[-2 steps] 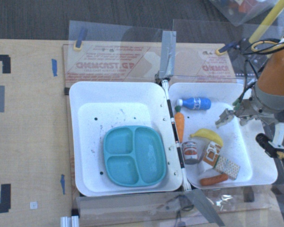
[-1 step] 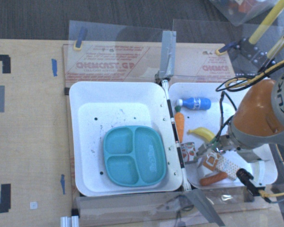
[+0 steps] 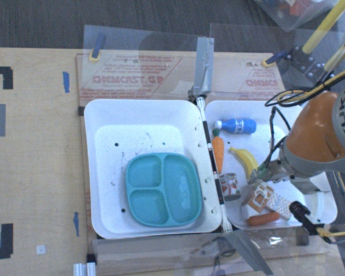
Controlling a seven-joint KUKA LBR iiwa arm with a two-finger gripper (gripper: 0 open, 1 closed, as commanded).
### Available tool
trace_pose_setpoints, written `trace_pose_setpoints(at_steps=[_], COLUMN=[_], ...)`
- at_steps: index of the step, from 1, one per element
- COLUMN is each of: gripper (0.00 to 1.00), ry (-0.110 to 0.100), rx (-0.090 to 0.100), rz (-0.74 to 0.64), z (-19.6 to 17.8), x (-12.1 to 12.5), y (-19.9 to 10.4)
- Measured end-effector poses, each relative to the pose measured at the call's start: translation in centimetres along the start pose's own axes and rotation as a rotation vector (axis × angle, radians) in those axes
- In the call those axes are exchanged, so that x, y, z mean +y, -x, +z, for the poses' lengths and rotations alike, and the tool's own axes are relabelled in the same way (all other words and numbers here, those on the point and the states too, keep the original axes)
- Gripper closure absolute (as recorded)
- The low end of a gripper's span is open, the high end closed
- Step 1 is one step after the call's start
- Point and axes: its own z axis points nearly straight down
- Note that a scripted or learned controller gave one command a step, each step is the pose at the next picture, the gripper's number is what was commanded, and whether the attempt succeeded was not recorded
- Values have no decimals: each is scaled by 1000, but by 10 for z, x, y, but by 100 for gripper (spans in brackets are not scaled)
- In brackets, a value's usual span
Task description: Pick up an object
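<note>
The arm point(image 3: 316, 134) bends down from the right into the right bin point(image 3: 328, 209), its jaws low above a small patterned box point(image 3: 260, 199), though their state cannot be told.

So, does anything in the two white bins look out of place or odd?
Nothing looks spilled or broken. The blue bottle lies on its side in the right bin, and the turquoise divided plate sits slightly askew in the left bin.

The divided plate point(image 3: 163, 190) lies in the left bin point(image 3: 98, 154). In the right bin point(image 3: 329, 209), the bottle point(image 3: 236, 126) lies behind the carrot point(image 3: 218, 152) and banana point(image 3: 245, 160); the sausage point(image 3: 263, 218) lies in front.
</note>
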Motion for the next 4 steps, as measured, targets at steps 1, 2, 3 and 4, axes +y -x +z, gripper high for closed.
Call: trace_pose_setpoints(at_steps=[1,2,3,4], gripper=[0,0,100,100], ry=[-4,-11,-8,-18], rx=[1,4,3,6], rz=[0,81,79,-11], z=[1,14,3,-83], x=[-1,94,95,93], y=[0,9,9,-15])
